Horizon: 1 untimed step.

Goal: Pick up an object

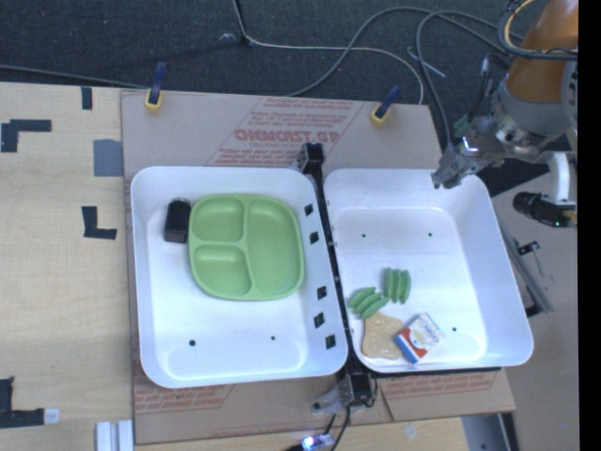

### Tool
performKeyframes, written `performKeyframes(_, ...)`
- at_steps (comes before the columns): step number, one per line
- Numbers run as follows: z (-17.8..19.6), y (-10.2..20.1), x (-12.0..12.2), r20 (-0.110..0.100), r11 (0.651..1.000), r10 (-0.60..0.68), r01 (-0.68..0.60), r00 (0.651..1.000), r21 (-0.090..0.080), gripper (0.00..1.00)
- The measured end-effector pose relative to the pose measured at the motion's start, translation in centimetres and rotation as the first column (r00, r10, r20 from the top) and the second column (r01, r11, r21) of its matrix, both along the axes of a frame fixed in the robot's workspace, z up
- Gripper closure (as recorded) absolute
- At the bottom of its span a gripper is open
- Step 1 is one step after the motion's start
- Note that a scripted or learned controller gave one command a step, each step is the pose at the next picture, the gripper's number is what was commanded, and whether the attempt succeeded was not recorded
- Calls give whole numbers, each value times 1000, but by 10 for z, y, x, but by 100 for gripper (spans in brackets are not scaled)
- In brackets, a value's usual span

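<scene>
At the upper right of the frame the grey arm (pixel 537 73) with its orange band reaches in, and its gripper (pixel 449 175) hangs just over the top right corner of the right bin (pixel 470 205). Whether that pincer is open or closed I cannot tell from where I stand; nothing shows between its tips.

Down toward the lower middle of the right bin lies a small cluster of things: two bunches of green pea pods (pixel 396 285) and (pixel 367 301) near one another, a tan, bread-like piece (pixel 379 337) just below them, and a small red, white and blue packet (pixel 418 337) touching the tan piece on its right. All of them sit well apart from the gripper.

Across the black divider, the left bin (pixel 160 327) holds a green divided plate (pixel 246 247) in its upper half, with a small black block (pixel 177 221) just beside the plate's left edge.

Both bins rest on a sheet of brown cardboard (pixel 282 130) clipped at its top edge.
</scene>
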<state>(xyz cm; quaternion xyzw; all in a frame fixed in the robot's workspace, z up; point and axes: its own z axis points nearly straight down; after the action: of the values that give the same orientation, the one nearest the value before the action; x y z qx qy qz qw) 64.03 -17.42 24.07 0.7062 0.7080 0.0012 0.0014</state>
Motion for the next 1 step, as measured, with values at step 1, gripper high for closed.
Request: performKeyframes(1, 3, 58, -18, -5, 1000, 3, -3, 1000, 1, 100)
